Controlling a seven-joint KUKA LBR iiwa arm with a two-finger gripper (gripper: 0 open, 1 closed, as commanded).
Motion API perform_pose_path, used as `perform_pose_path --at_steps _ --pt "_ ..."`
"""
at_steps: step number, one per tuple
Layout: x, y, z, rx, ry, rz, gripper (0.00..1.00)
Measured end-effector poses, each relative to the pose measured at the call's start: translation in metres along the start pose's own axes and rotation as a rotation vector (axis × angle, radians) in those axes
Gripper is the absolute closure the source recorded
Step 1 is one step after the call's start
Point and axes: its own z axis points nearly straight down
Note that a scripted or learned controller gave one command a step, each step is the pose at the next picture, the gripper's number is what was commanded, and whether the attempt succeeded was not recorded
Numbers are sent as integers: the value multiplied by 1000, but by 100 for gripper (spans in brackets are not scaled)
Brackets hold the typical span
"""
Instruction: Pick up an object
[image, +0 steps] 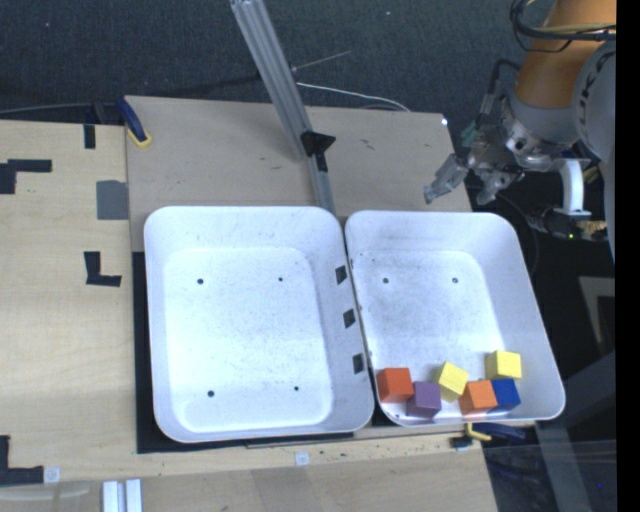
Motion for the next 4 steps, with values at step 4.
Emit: perform_pose_path --at_steps 4 --pt "36 -171 22 0 3 1 0"
